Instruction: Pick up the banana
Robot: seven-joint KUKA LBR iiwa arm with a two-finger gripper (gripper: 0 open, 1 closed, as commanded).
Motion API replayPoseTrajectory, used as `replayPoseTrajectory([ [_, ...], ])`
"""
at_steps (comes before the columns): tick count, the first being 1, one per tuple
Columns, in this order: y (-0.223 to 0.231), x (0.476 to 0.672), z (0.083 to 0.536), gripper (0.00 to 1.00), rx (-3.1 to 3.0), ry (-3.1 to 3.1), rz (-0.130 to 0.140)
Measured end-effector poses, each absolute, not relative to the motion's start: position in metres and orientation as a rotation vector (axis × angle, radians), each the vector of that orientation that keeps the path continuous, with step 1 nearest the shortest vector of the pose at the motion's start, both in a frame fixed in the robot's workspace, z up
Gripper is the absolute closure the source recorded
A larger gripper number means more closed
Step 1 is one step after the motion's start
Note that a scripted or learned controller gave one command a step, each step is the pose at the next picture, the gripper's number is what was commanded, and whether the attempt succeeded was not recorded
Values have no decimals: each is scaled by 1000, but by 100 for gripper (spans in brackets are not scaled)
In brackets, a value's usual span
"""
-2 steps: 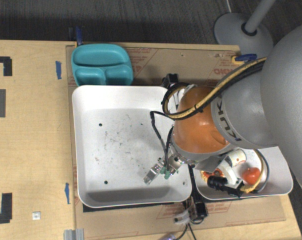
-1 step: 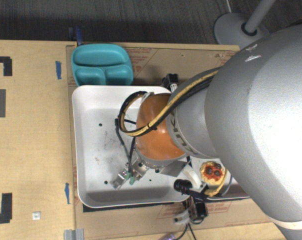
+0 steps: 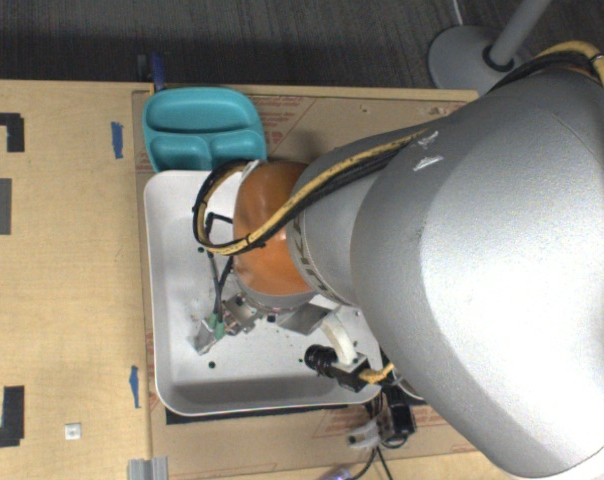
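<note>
My grey arm [image 3: 462, 258] comes in from the right and covers most of the view. Its orange band [image 3: 267, 233] hangs over the white bin [image 3: 172, 258]. Below the band, the gripper [image 3: 210, 330] is low over the bin's floor, near the front left part. A small green piece sits on the gripper's tip. The arm hides the right side of the bin and everything past it.
A teal moulded container [image 3: 202, 128] rests at the bin's far edge. Black and yellow cables [image 3: 217, 218] loop off the wrist. The cardboard bench [image 3: 62, 268] at left carries black and blue tape marks. A grey stand base [image 3: 462, 58] sits at the top right.
</note>
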State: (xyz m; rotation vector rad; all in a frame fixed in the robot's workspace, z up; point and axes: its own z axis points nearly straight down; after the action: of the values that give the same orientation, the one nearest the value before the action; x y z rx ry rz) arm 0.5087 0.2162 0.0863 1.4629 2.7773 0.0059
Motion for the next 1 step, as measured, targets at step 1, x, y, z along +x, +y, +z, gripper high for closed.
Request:
replayPoseTrajectory([
  [1,214,479,105,0,2025,2405,-3],
])
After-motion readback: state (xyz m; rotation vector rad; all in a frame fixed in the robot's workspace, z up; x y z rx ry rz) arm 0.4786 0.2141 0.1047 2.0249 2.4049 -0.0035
